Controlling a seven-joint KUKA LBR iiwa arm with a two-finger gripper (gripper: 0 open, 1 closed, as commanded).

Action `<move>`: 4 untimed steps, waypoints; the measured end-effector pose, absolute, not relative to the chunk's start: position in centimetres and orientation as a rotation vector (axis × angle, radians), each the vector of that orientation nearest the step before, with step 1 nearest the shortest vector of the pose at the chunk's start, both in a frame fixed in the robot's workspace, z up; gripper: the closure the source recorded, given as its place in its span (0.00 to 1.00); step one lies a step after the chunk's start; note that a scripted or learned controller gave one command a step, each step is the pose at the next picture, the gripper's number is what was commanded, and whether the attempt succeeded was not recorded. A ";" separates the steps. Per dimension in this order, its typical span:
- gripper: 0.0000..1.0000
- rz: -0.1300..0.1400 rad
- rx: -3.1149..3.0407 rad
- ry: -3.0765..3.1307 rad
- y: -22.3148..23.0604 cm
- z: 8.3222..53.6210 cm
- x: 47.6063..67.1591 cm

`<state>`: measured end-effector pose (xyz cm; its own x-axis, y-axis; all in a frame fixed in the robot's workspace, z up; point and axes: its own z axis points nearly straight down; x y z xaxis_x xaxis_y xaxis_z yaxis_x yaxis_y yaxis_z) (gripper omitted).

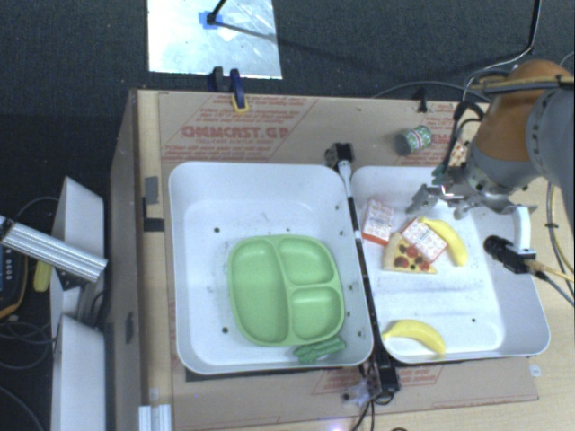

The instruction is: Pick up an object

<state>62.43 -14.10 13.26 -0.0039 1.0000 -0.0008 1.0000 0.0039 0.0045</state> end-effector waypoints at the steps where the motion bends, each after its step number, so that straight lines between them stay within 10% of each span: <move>1: 0.00 -0.001 2.219 2.221 -17.9 11.0 59.6; 2: 0.00 0.019 2.213 2.220 -18.6 9.1 58.8; 3: 0.00 0.007 2.213 2.223 -14.0 19.4 65.1; 4: 0.00 0.006 2.213 2.218 -18.2 9.0 62.7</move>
